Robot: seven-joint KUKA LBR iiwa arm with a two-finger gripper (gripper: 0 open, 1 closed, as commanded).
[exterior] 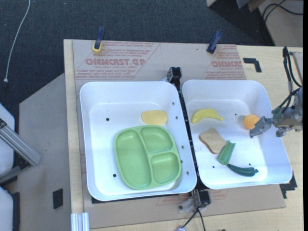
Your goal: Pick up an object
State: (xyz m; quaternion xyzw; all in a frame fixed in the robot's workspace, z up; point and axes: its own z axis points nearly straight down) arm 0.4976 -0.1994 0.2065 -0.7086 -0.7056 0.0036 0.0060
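Where the left bin (91, 129) is viewed, a green divided plate (147, 157) is seen lying on its floor, with a pale yellow piece (154, 117) just beside the plate's far edge. Within the right bin (274, 165), a yellow banana (206, 115), a slice of bread (212, 140), a green block (225, 152) and a dark green pepper (243, 169) are laid out. An orange ball (250, 121) is located just beside the gripper (260, 127); whether the gripper is open or closed cannot be determined, and no object is seen gripped.

The bench board (120, 61) bears red "CHEMCAST GP" print, repeated at right
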